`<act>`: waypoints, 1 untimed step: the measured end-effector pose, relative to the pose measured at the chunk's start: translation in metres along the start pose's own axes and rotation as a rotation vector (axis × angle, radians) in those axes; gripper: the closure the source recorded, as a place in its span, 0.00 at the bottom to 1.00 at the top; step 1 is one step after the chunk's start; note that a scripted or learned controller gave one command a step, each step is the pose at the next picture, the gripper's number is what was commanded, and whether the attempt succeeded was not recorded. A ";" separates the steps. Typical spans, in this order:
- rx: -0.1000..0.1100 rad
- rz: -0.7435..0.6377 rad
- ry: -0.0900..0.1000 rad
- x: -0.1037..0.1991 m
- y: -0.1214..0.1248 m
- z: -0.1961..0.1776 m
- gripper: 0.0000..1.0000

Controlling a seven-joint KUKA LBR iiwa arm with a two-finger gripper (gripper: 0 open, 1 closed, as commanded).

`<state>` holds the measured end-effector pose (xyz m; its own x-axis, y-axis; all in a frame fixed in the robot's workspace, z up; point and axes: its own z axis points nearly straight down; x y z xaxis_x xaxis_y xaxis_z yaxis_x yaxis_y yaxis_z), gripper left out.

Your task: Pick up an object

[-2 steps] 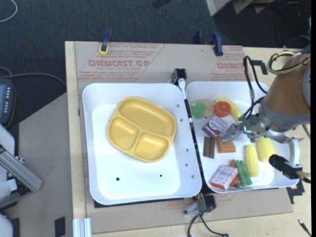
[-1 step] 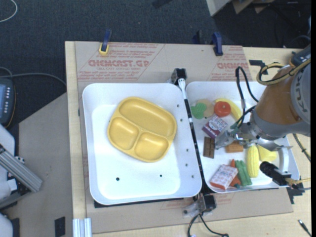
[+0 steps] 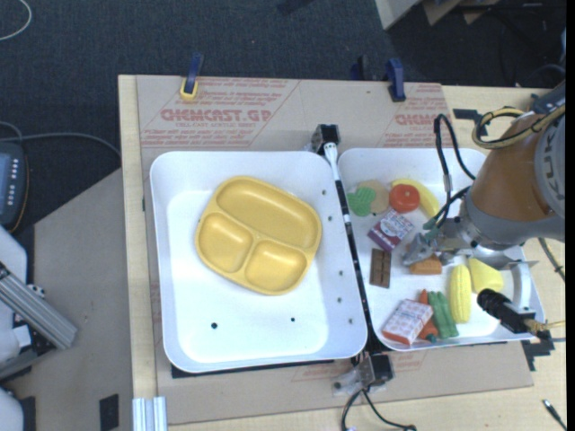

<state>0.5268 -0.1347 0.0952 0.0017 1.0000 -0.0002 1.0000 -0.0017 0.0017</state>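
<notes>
The right bin (image 3: pixel 395 162) holds several toy foods: a green piece (image 3: pixel 362 201), a red tomato (image 3: pixel 405 196), a purple packet (image 3: pixel 392 230), a brown chocolate bar (image 3: pixel 380 267), a red and white packet (image 3: pixel 407 321), a corn cob (image 3: pixel 460 293), green beans (image 3: pixel 443 313) and a yellow piece (image 3: pixel 486 275). My gripper (image 3: pixel 426 250) is low in this bin, just right of the purple packet, over a small orange piece (image 3: pixel 429 266). Its tips are dark and hard to read.
The left bin (image 3: pixel 180 268) holds a yellow three-compartment plate (image 3: pixel 258 233). The arm's orange band (image 3: pixel 505 182) and cables hang over the right bin's far right side. Clamps sit on the cardboard's back edge.
</notes>
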 end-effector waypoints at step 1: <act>-0.003 0.000 -0.002 -0.011 0.002 -0.050 1.00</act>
<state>0.5291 -0.1452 0.1452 0.0014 1.0000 -0.0023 1.0000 -0.0013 0.0047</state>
